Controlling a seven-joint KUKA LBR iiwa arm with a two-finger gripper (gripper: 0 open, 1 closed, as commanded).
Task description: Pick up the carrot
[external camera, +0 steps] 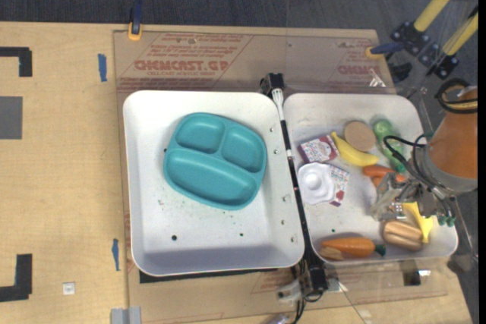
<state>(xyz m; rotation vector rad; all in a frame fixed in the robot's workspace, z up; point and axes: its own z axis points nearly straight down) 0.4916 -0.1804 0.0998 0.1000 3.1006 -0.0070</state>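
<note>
Two shallow white bins are seen side by side on the table (61, 163). The left bin (144, 186) holds a teal divided plate (215, 159), set at a slant near the bin's middle.

The right bin (319, 114) holds the small items. The carrot (348, 246) lies on its side along the near wall, orange, with its length running left to right. Just to its right a hot-dog bun (402, 234) is seen, near the bin's near right corner. A white cup-like container (313, 180) and a pink-and-white packet (319, 150) lie toward the bin's left side. A banana (355, 155) lies below a tan round disc (360, 136), with a green piece (383, 129) beside the disc.

The arm (456, 152) enters from the right, its orange band over the bin's right edge. The claw (395, 197) is placed low over the right part of the right bin, above the bun and well apart from the carrot. Cables and metal parts clutter it; whether it is open or closed cannot be told. Nothing is visibly gripped.
</note>
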